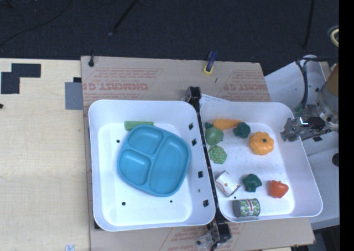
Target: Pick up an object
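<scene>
The right bin [298, 181] holds several small items: an orange carrot [227, 124], a dark green piece [241, 130], an orange pumpkin [261, 143], two green vegetables [214, 135] [218, 155], a white carton [227, 183], a dark green broccoli [252, 182], a red pepper [278, 189] and a green-labelled can [246, 207]. My gripper [292, 129] hangs at the bin's right rim, right of the pumpkin, with nothing seen between its fingers.
The left bin [105, 189] holds a blue divided plate [154, 159] and a green strip [138, 125] behind it. A black divider clamp [194, 96] joins the bins. Cardboard lies under both bins, with a blue-yellow clip [209, 63] at its far edge.
</scene>
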